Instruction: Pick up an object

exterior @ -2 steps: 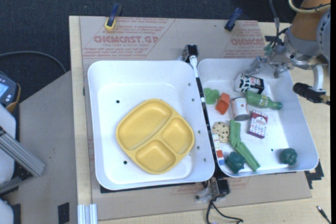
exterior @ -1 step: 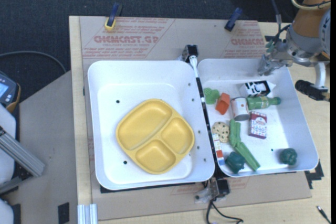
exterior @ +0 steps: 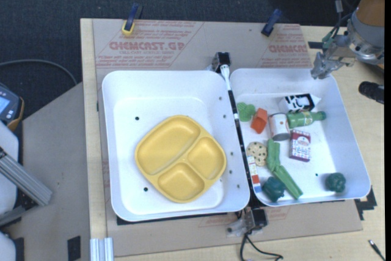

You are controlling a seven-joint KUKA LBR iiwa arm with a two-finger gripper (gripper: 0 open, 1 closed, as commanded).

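**A:** Where's the gripper (exterior: pixel 322 67)?

**B:** Over the back right corner of the right bin (exterior: pixel 348 125), above the rim. Nothing between its tips. Can't tell how far the jaws are parted, too small and blurred.

**A:** Pick candidates?

**B:** All in the right bin, clustered toward the middle and left wall. Green bottle (exterior: pixel 305 118) lying on its side against a small can (exterior: pixel 279 125). Red packet (exterior: pixel 300 146) flat, just below them. Orange piece (exterior: pixel 259 120) and a cookie (exterior: pixel 257 153) near the divider. Dark green lump (exterior: pixel 335 181) alone near the front right corner.

**A:** Left bin (exterior: pixel 122 131)?

**B:** Holds a yellow divided tray (exterior: pixel 181 158), lying flat. Probably the drop side, not a target.

**A:** Easiest grab?

**B:** I'd say the lone green lump: free space all round for the jaws. The bottle and can touch, so closing there risks nudging both.
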